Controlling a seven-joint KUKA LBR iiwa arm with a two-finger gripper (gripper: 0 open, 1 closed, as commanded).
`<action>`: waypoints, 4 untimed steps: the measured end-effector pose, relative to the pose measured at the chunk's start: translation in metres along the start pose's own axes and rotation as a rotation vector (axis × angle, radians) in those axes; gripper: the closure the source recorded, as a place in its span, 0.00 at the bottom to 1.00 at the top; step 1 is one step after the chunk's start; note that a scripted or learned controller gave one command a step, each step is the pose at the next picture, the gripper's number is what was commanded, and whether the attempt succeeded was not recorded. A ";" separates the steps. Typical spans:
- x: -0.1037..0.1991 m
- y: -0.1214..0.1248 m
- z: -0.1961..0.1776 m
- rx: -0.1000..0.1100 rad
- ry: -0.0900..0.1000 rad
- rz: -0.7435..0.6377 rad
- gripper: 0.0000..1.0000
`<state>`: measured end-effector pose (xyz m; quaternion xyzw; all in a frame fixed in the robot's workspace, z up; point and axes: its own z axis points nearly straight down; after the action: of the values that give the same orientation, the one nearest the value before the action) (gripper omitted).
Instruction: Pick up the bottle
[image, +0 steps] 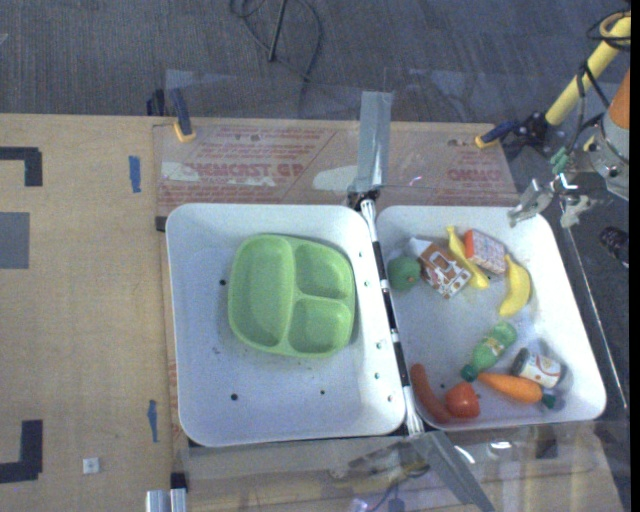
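Observation:
A small green bottle (490, 351) with a yellowish label lies tilted in the right bin (575, 330), in its near half, cap end pointing toward the front left. My gripper (552, 204) hovers over the bin's far right corner, well behind the bottle. Its two fingers stand apart, open, with nothing between them.
Around the bottle lie a carrot (511, 387), a white container (542, 368), a tomato (462, 400) and a red sausage-like piece (424, 392). Farther back are a banana (517, 287), a small house-shaped box (443, 268) and a green fruit (403, 272). A green divided plate (293, 295) sits in the left bin (200, 380).

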<state>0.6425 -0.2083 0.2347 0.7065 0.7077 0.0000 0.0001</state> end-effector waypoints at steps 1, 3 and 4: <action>-0.011 -0.038 0.117 0.003 0.005 0.049 0.00; 0.036 -0.102 0.146 -0.008 -0.003 -0.142 0.00; 0.033 -0.100 0.134 -0.015 -0.009 -0.139 1.00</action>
<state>0.5423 -0.1750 0.1007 0.6557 0.7550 0.0020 0.0086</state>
